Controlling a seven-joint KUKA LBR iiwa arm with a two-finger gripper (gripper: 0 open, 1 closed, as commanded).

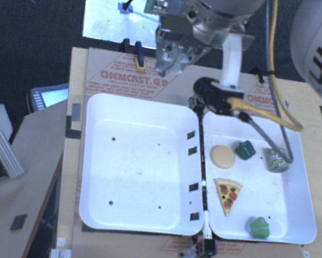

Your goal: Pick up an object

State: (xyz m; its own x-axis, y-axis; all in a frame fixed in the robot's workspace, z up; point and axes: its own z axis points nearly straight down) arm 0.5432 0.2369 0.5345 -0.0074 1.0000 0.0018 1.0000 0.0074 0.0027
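The big white left bin [139,163] sits next to the right bin [293,187], where the toys lie. The gripper [170,60] hangs high above the back of the bench (whether it is wide or narrow, I cannot tell). To do well, it should pick one toy with room around it and come straight down. The pizza slice [227,195] is flat, yellow with red dots. The round cookie [223,156] is pale, with a dark green toy [244,149] just beside it. The green pepper [259,227] lies near the front.
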